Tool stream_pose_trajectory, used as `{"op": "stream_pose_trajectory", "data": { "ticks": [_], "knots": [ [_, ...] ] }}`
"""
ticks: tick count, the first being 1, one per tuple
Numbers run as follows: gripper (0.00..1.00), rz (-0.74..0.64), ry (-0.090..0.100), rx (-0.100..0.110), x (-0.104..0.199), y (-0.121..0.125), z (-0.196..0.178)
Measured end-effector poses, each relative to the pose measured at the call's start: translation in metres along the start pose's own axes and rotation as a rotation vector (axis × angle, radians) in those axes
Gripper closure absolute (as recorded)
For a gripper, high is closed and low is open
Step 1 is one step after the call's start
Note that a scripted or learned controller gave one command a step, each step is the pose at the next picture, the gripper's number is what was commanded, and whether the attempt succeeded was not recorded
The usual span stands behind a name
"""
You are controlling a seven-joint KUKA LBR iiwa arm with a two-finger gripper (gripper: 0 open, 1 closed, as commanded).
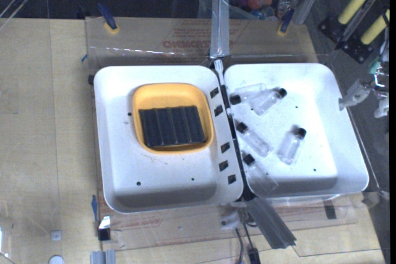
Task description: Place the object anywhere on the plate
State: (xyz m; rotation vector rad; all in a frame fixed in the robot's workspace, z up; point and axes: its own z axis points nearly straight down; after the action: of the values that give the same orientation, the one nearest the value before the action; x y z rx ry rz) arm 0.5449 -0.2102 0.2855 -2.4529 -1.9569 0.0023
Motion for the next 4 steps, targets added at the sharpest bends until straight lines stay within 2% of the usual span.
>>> {"op": "stream_pose_trajectory", "data": {
  "ticks": [1, 3, 4],
  "knots": [
    [0.00, -0.004, -0.001, 0.000, -0.004, -0.008, 0.003],
    [0.00, 0.044, -0.003, -0.006, -0.008, -0.023, -0.032],
    [0.00, 0.055, 0.000, 0.000, -0.009, -0.020, -0.008]
  ]
}}
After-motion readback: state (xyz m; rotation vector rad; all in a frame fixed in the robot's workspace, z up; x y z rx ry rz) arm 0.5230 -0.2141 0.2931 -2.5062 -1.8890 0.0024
